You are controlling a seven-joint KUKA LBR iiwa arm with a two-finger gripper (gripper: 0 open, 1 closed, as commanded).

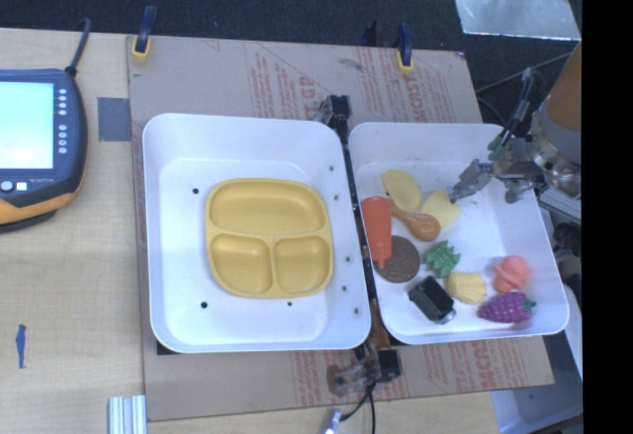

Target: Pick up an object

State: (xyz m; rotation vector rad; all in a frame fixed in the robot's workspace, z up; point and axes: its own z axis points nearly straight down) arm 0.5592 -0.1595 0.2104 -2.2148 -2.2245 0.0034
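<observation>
Tool: the tool (475,179) hangs over the right bin (554,269); I cannot tell if it is open or closed.
Nearest toy: a yellow lemon (442,210), just below the tool, beside the drumstick (417,221).
Feel: probably light, hard, smooth plastic, and may slip.
Hold: squeeze across its middle.

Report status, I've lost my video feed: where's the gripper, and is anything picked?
Gripper low over the right white bin, nothing between its fingers. Pale yellow toy piece just below it. Orange carrot and other toy foods crowd close.
</observation>
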